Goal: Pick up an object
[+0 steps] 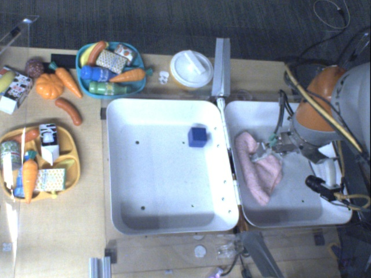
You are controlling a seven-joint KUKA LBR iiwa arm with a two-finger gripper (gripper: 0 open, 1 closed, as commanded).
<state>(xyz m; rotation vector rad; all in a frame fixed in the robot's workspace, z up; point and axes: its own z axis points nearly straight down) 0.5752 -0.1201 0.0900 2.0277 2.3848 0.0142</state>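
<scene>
A pink cloth [255, 168] lies crumpled along the left side of the right bin [301, 213]. A small blue cube [197, 136] sits in the upper right part of the left bin [145, 213]. My gripper [270, 149] reaches in from the right and hangs low over the cloth's upper right edge, close to it or touching it. The grey arm with its orange band [319, 103] covers the right bin's far right corner.
A metal post [220, 68] stands behind the seam between the bins. A white lidded tub [192, 68] and a blue bowl [110, 68] of toy food sit behind the left bin. A yellow tray [40, 161] of toys and loose toy vegetables lie at the left. Cables hang beside the arm.
</scene>
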